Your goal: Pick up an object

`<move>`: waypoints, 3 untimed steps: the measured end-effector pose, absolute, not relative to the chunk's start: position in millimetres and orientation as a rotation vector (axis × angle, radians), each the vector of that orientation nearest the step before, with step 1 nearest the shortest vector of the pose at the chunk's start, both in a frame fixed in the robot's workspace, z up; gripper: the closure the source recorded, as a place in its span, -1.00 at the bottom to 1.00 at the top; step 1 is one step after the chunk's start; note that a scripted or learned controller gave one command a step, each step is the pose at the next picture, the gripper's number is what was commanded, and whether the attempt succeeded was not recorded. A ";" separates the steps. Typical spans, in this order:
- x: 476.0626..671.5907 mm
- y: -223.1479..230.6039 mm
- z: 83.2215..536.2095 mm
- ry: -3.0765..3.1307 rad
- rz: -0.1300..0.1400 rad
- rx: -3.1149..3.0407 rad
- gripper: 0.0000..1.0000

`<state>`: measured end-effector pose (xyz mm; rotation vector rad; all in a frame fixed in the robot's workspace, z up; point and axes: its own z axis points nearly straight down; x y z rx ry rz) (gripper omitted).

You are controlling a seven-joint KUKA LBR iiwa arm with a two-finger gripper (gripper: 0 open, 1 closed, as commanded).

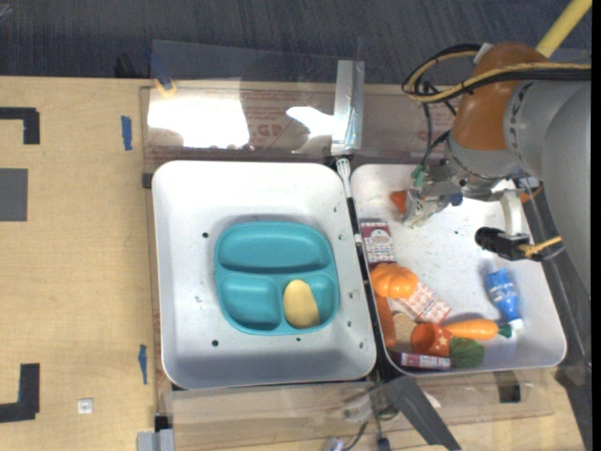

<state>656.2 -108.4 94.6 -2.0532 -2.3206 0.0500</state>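
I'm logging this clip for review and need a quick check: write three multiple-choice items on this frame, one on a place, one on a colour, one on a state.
1. Where does the yellow potato-like piece lie?
A. In the teal tray's lower right compartment
B. Among the items in the right bin
C. On the bench outside both bins

2. What colour is the divided tray in the left bin?
A. Red
B. Teal
C. Black

3. Where is the gripper at this moment?
A. Over the left bin
B. Over the far part of the right bin
C. Over the cardboard outside both bins

Answers: 1 A, it sits inside the tray's lower right section. 2 B, the tray is plainly teal against the white bin. 3 B, it hangs near a small orange-red piece at that bin's far end.
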 end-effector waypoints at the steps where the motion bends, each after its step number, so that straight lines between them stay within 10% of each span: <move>1: 668.7 -75.4 188.7 -1.889 -0.009 -2.517 1.00; 2: 667.2 -76.0 185.3 -1.885 -0.001 -2.515 -1.00; 3: 666.3 -106.5 87.8 -1.963 -0.007 -2.458 -1.00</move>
